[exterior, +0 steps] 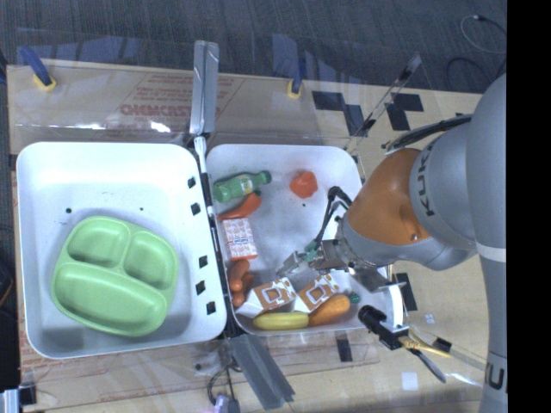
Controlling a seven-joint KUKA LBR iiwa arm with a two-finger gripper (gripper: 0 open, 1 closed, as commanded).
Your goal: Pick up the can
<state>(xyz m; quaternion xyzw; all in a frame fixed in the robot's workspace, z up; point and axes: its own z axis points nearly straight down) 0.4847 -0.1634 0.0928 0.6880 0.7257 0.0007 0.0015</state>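
Observation:
A small red-and-white labelled can (239, 237) lies on its side in the left part of the right bin (277, 157), close to the divider. My gripper (303, 261) hangs low over the front half of that bin, to the right of the can and apart from it. It sits just above two orange-and-white patterned boxes (294, 293). The grey arm and its orange band (389, 206) cover the bin's right side.
Around the can lie a green bottle (240, 184), a red pepper (246, 205), a small red round item (303, 183), sausages (238, 280), a banana (281, 321) and a carrot (331, 309). The left bin (52, 166) holds a green divided plate (115, 274).

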